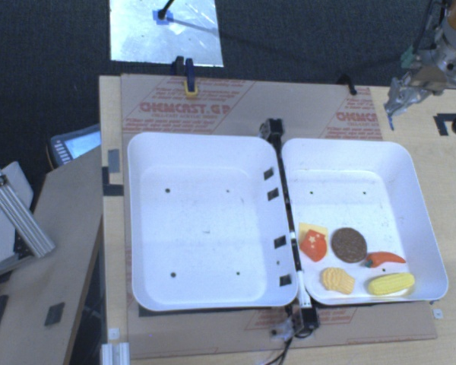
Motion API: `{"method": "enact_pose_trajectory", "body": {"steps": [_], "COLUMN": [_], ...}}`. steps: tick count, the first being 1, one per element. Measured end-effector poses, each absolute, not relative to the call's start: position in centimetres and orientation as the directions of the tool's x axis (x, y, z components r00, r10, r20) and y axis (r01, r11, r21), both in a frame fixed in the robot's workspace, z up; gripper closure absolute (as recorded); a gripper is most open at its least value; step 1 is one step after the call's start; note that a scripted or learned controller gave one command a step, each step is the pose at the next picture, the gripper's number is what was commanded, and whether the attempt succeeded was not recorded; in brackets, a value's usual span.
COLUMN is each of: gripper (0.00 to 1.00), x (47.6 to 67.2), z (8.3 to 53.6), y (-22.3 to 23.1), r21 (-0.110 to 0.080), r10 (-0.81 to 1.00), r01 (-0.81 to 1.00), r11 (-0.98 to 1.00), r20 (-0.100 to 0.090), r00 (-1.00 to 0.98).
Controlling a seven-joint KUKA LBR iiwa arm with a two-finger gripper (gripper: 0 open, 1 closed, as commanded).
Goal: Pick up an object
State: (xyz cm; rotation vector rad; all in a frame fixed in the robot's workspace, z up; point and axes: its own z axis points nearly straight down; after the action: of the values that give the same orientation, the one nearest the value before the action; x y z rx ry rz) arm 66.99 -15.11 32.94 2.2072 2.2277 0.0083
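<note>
From my overhead camera I see the gripper (396, 103) up at the far right, hanging above the bench beyond the right bin's (410, 175) far corner, well apart from anything it could pick. Whether it is open or closed, I cannot tell at this size. It carries nothing that I can see. The candidate objects all sit in the near part of the right bin: a yellow and red wedge (312, 242), a brown disc (349, 244) just beside it, a red pepper (384, 259), a yellow corn cob (391, 284) and a ridged orange piece (338, 280). The left bin (148, 166) lies alongside, touching the right one.
</note>
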Motion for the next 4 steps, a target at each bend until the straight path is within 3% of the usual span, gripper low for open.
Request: {"method": "enact_pose_trajectory", "body": {"steps": [1,2,3,4], "gripper": [1.0,1.0,1.0,1.0], "x": [64.3,67.0,65.9,66.3], "z": [32.4,31.8,33.2,32.6], "y": [-21.0,-20.6,-20.6,-20.6], "r21": [0.002,0.005,0.004,0.003], "r10": [1.0,1.0,1.0,1.0], "r01": [1.0,1.0,1.0,1.0], "r11": [-0.003,0.005,0.002,0.004], "r20": [-0.002,-0.002,-0.002,-0.002], "r00": [0.003,-0.005,-0.002,-0.004]}}
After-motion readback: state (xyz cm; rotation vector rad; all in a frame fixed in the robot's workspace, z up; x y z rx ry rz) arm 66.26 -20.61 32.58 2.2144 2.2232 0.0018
